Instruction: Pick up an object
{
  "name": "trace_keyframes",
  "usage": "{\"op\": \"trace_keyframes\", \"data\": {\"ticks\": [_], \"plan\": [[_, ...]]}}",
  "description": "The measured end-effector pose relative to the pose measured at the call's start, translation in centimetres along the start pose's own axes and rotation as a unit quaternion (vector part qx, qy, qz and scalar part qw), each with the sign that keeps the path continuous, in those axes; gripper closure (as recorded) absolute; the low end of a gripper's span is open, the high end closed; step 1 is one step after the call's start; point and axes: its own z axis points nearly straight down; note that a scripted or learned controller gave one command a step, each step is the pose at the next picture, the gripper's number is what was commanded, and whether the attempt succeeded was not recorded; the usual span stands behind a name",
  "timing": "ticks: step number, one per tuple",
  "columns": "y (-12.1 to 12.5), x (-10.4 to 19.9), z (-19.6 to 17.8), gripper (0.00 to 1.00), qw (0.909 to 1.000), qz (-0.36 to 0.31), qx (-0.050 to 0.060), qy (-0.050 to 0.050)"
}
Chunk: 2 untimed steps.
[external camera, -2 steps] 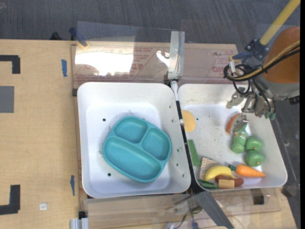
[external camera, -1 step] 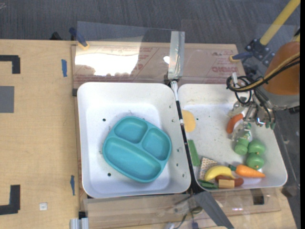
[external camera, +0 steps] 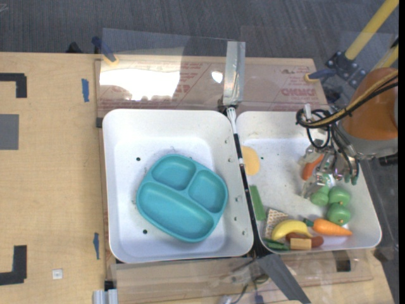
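Bench surroundings, seen from above

A tan board (external camera: 44, 170) with black corner marks and blue tape bits fills the frame's left; a clear plastic sheet (external camera: 190, 75) lies along the top centre, and a yellow pole (external camera: 378, 19) slants at upper right.

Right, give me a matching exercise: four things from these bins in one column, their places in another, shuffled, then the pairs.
Things:
1. teal plate
2. banana
3. carrot
4. gripper

Places:
A. right bin, near its front right corner
B. left bin, in the middle
C. above the green fruit in the right bin
D. right bin, front edge, left of the carrot

Pairs: 1-B, 2-D, 3-A, 4-C
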Motion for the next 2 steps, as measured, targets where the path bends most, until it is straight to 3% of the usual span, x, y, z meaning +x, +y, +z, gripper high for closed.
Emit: {"op": "trace_keyframes", "data": {"ticks": [1,2], "plan": [[4.0,3.4,-0.1,0.00,0.9994,0.035,0.000,-0.001],[-2.3,-4.4,-6.6,0.00,0.9927,0.120,0.001,-0.002]]}}
